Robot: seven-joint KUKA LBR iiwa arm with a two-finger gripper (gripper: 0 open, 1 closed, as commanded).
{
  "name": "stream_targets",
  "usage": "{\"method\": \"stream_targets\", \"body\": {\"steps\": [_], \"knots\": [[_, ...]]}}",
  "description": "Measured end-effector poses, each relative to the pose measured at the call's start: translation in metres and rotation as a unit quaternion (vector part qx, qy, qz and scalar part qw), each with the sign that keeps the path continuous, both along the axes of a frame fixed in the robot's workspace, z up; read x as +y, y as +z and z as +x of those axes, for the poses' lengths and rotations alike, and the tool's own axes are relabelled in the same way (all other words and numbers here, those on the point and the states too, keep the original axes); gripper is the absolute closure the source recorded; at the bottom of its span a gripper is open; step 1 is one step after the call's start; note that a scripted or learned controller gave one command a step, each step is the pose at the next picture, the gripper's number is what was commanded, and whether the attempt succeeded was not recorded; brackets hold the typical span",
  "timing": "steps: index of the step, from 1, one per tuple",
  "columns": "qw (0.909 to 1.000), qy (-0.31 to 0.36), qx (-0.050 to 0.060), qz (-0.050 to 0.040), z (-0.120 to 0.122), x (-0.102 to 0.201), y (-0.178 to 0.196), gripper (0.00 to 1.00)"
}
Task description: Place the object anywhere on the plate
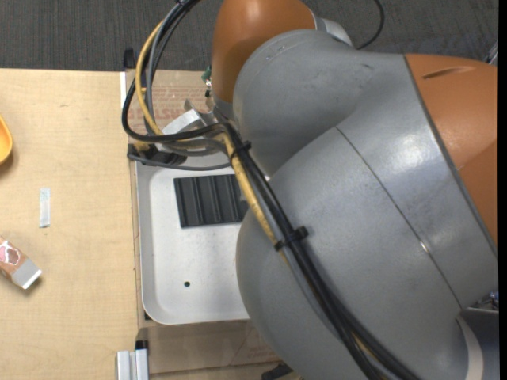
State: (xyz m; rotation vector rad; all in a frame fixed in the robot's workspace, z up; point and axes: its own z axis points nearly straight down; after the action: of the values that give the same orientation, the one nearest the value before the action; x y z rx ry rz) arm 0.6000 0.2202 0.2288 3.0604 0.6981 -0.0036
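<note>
The arm (348,212) fills the view from 12 to 5 o'clock, its grey body and orange band lying over most of a white bin (170,283). On the bin floor, toward the centre, lies a dark ribbed pad (207,199), partly under the arm. Black and yellow cables (154,93) loop at 11 o'clock.

The gripper's place and whether it holds anything cannot be told, and the rig asks that no more be said of it. At 9 o'clock, on the tan surface (71,133), an orange rim (4,141) cut by the edge may be the plate; that is a guess. Near 8 o'clock lie a small grey strip (44,208) and a wrapped block (16,264); which is the object is unclear.

To do the step well, the arm would probably need to carry toward 9 o'clock, lower gently over the plate's middle, and release low.
</note>
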Motion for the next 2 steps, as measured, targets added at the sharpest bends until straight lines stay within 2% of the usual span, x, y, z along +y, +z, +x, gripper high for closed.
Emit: {"method": "stream_targets", "body": {"steps": [1,2], "knots": [[0.9561,0.293,0.002,0.0001,0.048,0.008,0.001,0.0],[0.9991,0.043,0.0,0.0006,0.031,0.006,-0.138,0.0]]}}
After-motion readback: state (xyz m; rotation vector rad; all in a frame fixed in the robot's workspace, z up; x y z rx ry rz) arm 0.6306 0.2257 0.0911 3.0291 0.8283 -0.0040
